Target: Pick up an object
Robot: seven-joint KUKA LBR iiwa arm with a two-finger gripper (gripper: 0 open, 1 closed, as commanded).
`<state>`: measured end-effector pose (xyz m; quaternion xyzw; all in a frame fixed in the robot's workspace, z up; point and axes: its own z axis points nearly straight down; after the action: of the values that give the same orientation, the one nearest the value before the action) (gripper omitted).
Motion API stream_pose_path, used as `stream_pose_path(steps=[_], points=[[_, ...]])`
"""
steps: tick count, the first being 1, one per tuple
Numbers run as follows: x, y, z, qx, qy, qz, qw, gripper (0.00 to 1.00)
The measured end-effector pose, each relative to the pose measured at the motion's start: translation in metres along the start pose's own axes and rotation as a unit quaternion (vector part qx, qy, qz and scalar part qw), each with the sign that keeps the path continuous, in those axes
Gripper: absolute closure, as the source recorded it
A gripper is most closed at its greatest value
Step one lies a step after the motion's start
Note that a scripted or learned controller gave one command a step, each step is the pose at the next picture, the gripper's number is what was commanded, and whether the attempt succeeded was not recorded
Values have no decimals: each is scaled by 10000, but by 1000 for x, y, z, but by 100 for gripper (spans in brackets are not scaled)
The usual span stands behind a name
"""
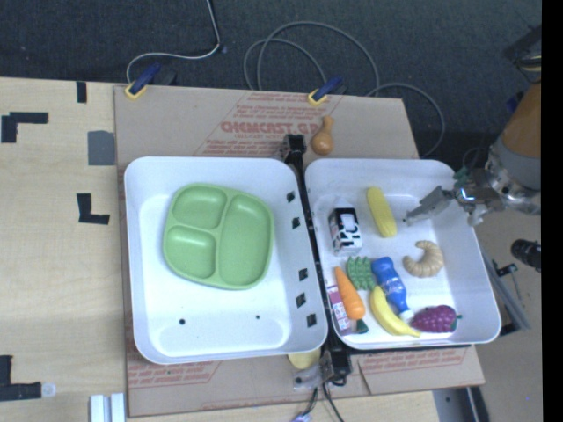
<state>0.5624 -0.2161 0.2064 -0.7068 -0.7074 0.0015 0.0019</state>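
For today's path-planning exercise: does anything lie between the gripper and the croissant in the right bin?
Nothing visible does. The gripper hangs just above the croissant, with bare white bin floor between them; the corn cob lies off to the side.

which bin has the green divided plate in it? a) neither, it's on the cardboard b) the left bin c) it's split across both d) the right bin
b: the green divided plate lies flat inside the left bin, while the right bin holds the toy food such as the corn cob, croissant and banana.
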Motion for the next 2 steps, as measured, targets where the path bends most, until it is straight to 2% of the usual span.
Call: stream_pose_path(steps=[1, 2], points=[[31, 40, 125, 1, -18, -7, 10000, 0], [80, 101, 122, -44, -25, -25, 10000, 0]])
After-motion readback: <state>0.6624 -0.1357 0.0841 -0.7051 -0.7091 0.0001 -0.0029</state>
